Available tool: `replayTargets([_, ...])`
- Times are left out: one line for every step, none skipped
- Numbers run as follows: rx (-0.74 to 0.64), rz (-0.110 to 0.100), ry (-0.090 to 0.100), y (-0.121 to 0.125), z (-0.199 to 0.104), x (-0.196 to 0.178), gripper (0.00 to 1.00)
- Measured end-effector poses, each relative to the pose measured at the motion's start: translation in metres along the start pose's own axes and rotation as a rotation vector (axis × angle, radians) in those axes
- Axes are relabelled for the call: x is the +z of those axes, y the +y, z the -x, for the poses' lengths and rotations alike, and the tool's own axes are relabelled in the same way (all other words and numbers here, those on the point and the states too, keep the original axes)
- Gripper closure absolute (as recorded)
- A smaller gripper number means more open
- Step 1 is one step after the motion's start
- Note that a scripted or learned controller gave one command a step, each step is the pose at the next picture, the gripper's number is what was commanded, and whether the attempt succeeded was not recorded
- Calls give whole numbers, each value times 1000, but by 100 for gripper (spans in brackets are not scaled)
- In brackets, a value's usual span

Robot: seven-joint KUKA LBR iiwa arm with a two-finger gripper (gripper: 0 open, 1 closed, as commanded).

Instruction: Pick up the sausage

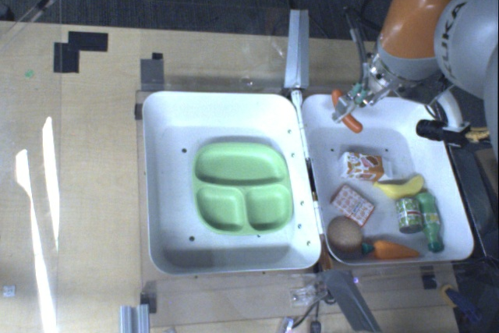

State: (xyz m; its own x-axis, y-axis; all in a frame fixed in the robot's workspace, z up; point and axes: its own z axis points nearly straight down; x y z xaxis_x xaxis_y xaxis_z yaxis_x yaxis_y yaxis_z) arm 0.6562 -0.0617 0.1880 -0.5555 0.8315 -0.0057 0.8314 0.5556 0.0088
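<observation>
The sausage (353, 122), orange-red and short, lies slanted at the far left corner of the right bin (460, 242), close to its rim. My gripper (355, 102) comes down from the orange-banded wrist at the upper right and sits across the sausage's middle. One end of the sausage pokes out above the fingers and the other below them, so it lies between the fingers and they are shut on it. Its middle is hidden by the gripper.
The left bin (164, 238) holds a green divided plate (240, 185). Nearer in the right bin lie a snack packet (362, 164), banana (401, 186), chequered red pack (352, 203), green can (407, 214), green bottle (429, 221), brown ball (344, 232) and carrot (394, 249).
</observation>
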Motion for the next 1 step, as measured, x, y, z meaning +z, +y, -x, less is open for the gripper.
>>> replayTargets([-375,1,0,18,-28,-73,100])
